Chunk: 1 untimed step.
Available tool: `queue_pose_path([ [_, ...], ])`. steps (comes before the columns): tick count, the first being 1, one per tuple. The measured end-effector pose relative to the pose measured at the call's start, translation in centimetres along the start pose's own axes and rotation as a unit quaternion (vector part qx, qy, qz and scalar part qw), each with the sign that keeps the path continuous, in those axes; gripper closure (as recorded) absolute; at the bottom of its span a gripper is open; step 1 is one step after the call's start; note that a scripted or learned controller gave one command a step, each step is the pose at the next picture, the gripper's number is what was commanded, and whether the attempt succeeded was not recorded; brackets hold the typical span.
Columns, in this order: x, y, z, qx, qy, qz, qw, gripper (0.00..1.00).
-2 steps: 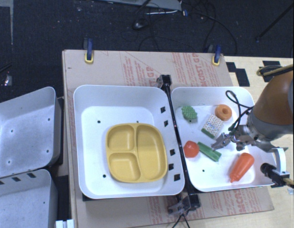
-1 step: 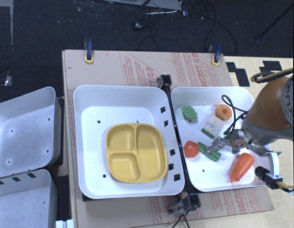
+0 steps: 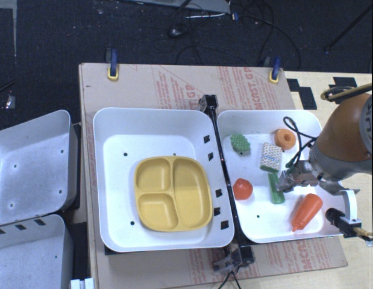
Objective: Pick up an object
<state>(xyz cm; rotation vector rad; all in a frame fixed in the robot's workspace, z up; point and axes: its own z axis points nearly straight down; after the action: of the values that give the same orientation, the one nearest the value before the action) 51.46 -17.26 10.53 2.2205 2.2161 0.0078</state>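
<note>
Several toys lie in the right bin (image 3: 258,230): a green knobbly piece (image 3: 239,142), an orange ring (image 3: 285,138), a white patterned block (image 3: 271,155), a red tomato (image 3: 243,189), a green stick (image 3: 275,189) and an orange carrot (image 3: 307,211). My gripper (image 3: 288,180) hangs low over the bin, just right of the green stick's upper half and below the patterned block. The carrot lies right below it. The arm's orange band (image 3: 350,131) covers the bin's right wall.
The left bin (image 3: 114,179) holds a yellow divided plate (image 3: 173,192). A black divider (image 3: 221,161) runs between the two bins. Other white trays (image 3: 29,161) sit off the bench to the left. Cables trail near the gripper.
</note>
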Motion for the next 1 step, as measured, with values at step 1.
queue_pose_path([
  [1, 0.58, -0.39, -5.92, 0.001, -0.001, -0.002, 1.0000, 1.00],
])
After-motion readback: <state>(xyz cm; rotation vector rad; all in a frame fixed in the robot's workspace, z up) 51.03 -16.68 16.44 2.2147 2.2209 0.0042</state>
